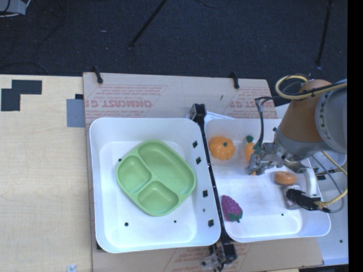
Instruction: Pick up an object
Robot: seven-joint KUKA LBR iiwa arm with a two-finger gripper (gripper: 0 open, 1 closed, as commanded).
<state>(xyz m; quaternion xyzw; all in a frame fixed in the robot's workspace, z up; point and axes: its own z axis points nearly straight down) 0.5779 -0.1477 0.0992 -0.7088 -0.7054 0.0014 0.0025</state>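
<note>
Using the orange pumpkin [222, 148] as my reference point for everything. Nearest the camera, a bit right of the pumpkin, is one purple grape bunch [231, 208], sitting in the right bin [317, 231] close to the black strip [207, 174] that runs between the two bins. Left of the pumpkin, across that strip, the left bin [108, 231] holds a single light green plate [156, 177] with three compartments. Right of the pumpkin and slightly nearer is one tan-orange oval piece [285, 178], no idea what it's meant to be. The gripper [256, 168] is down in the right bin between the pumpkin and that oval, just nearer than a small orange piece [250, 148] with a green top that sits right beside the pumpkin and is partly hidden by the robot's cabling. Honestly can't tell if the gripper is open or closed, or if it has anything, it's just a blurry metal clump from here. So four toys total, all in the right bin. The arm [309, 123] is cut off at the right. Beyond the pumpkin, the cardboard sheet [170, 95] under the bins has red print running upside down that reads CHEMCAST GP; a second print to the right is half covered.
</note>
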